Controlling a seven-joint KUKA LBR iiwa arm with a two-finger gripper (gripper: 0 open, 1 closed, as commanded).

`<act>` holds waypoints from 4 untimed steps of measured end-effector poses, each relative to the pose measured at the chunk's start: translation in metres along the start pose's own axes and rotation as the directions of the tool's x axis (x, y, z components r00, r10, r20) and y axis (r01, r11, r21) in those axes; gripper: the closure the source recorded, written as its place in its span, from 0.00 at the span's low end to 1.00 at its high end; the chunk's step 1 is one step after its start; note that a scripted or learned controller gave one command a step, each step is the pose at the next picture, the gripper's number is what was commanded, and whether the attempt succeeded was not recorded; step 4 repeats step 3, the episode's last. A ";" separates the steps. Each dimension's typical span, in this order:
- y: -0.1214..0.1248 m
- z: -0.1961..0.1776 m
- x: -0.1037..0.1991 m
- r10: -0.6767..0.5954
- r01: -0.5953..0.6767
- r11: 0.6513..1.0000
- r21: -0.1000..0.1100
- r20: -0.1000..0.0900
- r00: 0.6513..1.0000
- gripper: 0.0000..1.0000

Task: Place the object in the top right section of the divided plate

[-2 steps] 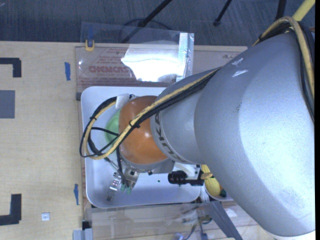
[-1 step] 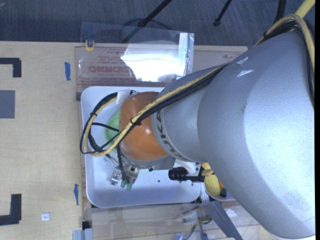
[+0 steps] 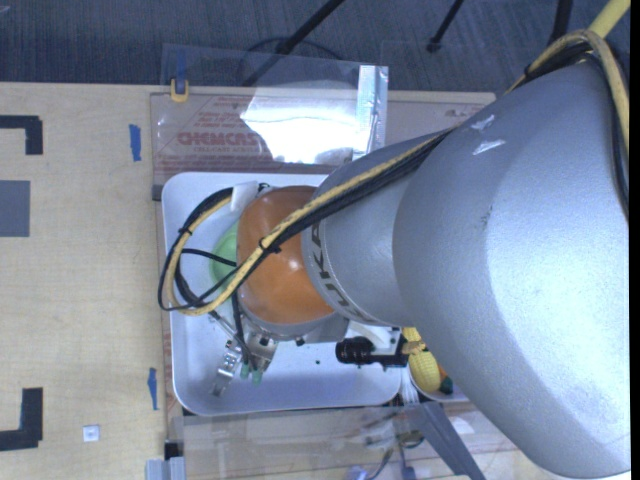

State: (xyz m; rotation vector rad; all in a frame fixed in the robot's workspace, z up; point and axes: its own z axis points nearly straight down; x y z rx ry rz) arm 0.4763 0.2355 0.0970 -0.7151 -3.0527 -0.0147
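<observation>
Surface (image 3: pixel 80 268): pale wood with black and blue tape marks along the left; it carries the bin.
Bin (image 3: pixel 180 368): white and shallow, its left wall and near floor bare; the arm covers the rest.
Divided plate (image 3: pixel 226 243): a green sliver at the arm's left edge may be it, but I cannot confirm that, and no sections can be made out, so the top right section cannot be placed.
Hand (image 3: pixel 238 363): low over the bin floor near the front. I cannot tell whether it is open, closed, or gripping anything; something green sits at its tip, too small to name.
Object: cannot be identified, so where it lies is uncertain; a yellow thing (image 3: pixel 425 368) by the arm's lower edge is one candidate.
Arm (image 3: pixel 500 248): grey bulk with an orange band, filling the right side.
Risk: with target and load both obscured, a release could land in the wrong section or on the bin floor; the looping cable (image 3: pixel 185 268) might snag on the bin rim.
</observation>
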 end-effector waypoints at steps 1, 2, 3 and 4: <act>0.001 -0.009 -0.002 0.001 -0.001 1.000 -0.001 0.004 1.000 1.00; 0.001 -0.008 0.001 -0.003 0.003 1.000 0.001 -0.002 1.000 0.00; 0.001 -0.008 0.001 -0.003 0.003 1.000 0.001 -0.002 1.000 0.00; 0.001 -0.008 0.001 -0.003 0.003 1.000 0.001 -0.002 1.000 0.00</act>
